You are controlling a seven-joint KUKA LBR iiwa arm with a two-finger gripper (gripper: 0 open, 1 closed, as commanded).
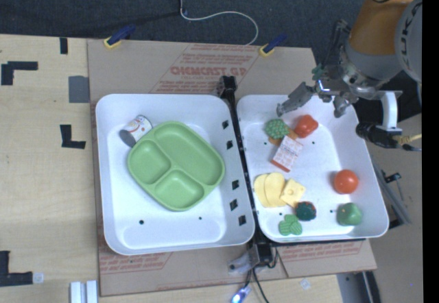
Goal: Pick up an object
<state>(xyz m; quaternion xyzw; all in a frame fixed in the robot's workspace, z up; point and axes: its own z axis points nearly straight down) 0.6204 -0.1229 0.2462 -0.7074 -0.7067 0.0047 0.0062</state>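
My gripper point(317, 104) hangs over the back of the right bin point(363, 158), open, with nothing between its fingers. One finger point(293, 101) reaches left and the other point(341, 107) points down to the right. Just below it lie a red-orange toy point(306, 125) and a green leafy toy point(276, 129). A pink and white packet point(287, 153) sits in front of those. Further forward are yellow slices point(269, 190), a yellow cheese wedge point(293, 192), a red tomato point(346, 181) and a green pepper point(350, 214).
The left bin point(110, 192) holds a green divided plate point(176, 164) and a small white and grey object point(135, 130). Near the right bin's front edge lie a small green toy point(291, 226) and a dark green and red one point(305, 210). A white cable point(206, 17) lies behind the bins.
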